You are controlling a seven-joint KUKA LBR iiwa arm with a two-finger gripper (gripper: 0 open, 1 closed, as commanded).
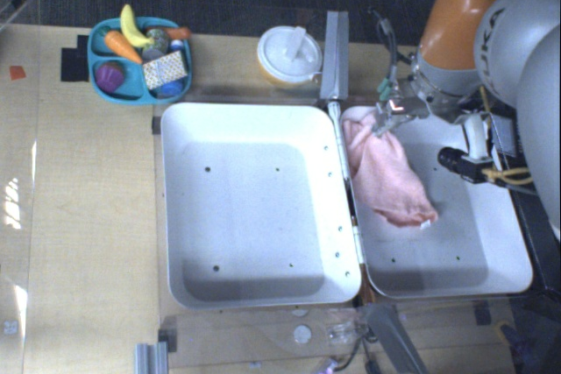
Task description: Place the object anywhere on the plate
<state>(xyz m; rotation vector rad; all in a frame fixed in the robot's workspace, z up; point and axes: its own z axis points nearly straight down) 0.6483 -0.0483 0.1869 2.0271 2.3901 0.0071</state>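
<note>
Pink cloth [390, 175] lies crumpled in the right-hand white bin [491, 271], pushed up against the wall it shares with the left bin [254, 206], as the grey-and-orange arm [465, 22] leans in from the right. Its claw [386, 118] hovers at the cloth's upper end, seemingly to pinch a raised fold; whether it is apart or closed on fabric cannot be told from this angle. A white round plate [289, 55], the likely destination, waits on the wooden worktop [79, 223] beyond the bins, near a blue tray of toy food [140, 59]. Judging by the layout, the cloth must be lifted clear over the bin wall to reach it
</note>
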